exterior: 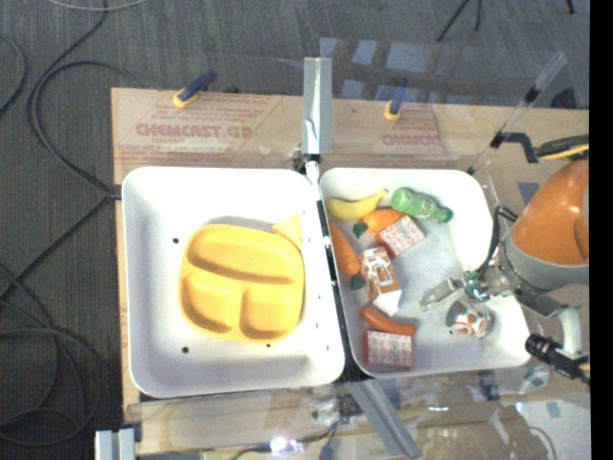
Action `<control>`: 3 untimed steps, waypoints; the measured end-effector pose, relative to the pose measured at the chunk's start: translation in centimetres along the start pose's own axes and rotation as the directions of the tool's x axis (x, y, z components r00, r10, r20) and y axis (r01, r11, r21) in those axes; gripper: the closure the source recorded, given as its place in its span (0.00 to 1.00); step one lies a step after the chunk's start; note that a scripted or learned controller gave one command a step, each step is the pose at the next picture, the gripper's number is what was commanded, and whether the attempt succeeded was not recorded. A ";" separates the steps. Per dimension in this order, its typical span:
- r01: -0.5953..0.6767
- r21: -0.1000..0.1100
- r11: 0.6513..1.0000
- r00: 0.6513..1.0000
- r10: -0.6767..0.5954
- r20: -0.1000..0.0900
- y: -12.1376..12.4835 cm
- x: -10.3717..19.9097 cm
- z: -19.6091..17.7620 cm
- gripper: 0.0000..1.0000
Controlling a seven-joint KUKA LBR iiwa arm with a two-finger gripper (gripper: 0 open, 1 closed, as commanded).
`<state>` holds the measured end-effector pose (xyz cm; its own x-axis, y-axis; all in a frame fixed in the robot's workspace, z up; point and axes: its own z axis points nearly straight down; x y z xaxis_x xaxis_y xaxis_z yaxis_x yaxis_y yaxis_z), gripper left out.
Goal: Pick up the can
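Observation:
The can [470, 323], white with red markings, lies near the front right corner of the right bin [479, 188]. My gripper [458, 291] hangs just over the can's far left side, close to it or touching it. Grey metal parts of the gripper stretch left toward the bin's middle. The arm's orange band [556, 226] stands over the bin's right rim.
Also in the right bin are a banana [354, 202], a green bottle [420, 204], two carrots [345, 250], small red-and-white cartons [380, 274] and a sausage [388, 321] left of the can. A yellow divided tray [244, 281] sits in the left bin [144, 257].

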<state>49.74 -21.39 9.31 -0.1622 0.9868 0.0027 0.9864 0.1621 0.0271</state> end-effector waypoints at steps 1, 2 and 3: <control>0.117 0.006 0.993 0.993 -0.117 0.000 -0.2 -0.2 0.0 0.00; 0.142 0.006 0.990 0.990 -0.142 0.000 -0.3 -0.2 0.1 0.00; 0.085 0.003 0.996 0.996 -0.085 -0.001 -0.2 0.0 0.1 0.00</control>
<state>49.59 -21.45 9.18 -0.2452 0.9695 0.0017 0.9692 0.2451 0.0239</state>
